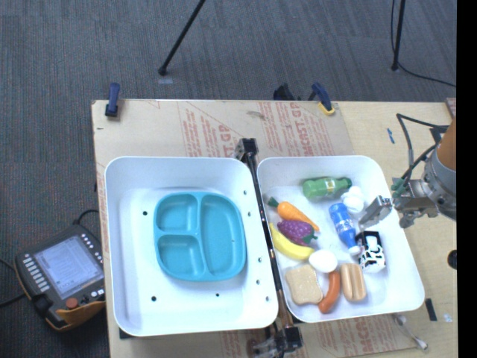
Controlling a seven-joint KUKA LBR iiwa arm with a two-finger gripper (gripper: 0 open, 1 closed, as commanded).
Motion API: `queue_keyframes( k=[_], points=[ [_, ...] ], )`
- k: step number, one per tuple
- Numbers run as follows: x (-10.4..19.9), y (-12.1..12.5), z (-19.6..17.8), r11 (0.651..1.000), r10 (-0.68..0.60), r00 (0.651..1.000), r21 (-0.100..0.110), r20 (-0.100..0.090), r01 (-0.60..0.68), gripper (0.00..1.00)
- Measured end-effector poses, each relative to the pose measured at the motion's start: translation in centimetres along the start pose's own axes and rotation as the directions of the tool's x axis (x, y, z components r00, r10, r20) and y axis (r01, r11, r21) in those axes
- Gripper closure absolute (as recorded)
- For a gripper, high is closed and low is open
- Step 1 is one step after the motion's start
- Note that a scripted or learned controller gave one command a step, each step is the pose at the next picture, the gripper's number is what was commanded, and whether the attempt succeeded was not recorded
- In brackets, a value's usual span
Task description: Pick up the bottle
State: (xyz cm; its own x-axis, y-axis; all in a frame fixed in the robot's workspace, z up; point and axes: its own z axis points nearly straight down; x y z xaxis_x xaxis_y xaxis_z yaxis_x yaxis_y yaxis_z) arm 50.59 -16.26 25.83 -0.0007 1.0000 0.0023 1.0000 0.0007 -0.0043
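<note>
The jaws (376, 209) sit at the right of the frame, over the right side of the right bin (402, 293), at the end of the grey arm (432, 192) that enters from the right edge. How far open they stand cannot be told at this size, and nothing shows between them.

Just left of the jaws, and a little lower in the frame, lies the blue bottle (343, 224), on its side near the middle of the right bin, its white cap (352, 198) toward the upper right. It looks very close to the jaws, though contact cannot be judged.

Around it in the same bin: a green bottle (326, 187) above, a carrot (295, 213) and purple grapes (296, 231) to the left, a banana (289, 247) below those, a white egg (323, 260), a slice of bread (304, 283), a sausage (330, 292), a hot dog bun (352, 283), and a black-and-white cow-patterned toy (371, 251) just below the jaws.

The left bin (123, 289) holds a teal divided plate (200, 235) with three compartments. Both bins rest on the tan surface (179, 121).
</note>
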Motion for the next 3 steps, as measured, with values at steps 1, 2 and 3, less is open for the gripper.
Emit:
queue_keyframes(
  k=[1,2,3],
  points=[
    [1.5,2.1,14.6,0.995,0.099,0.995,0.001,0.0,-0.098,0.0],
    [1.5,2.1,13.6,0.995,0.104,0.995,0.002,-0.002,-0.104,1.0],
    [6.0,-1.1,1.2,0.987,-0.162,0.987,-0.003,0.001,0.162,1.0]
  ],
)
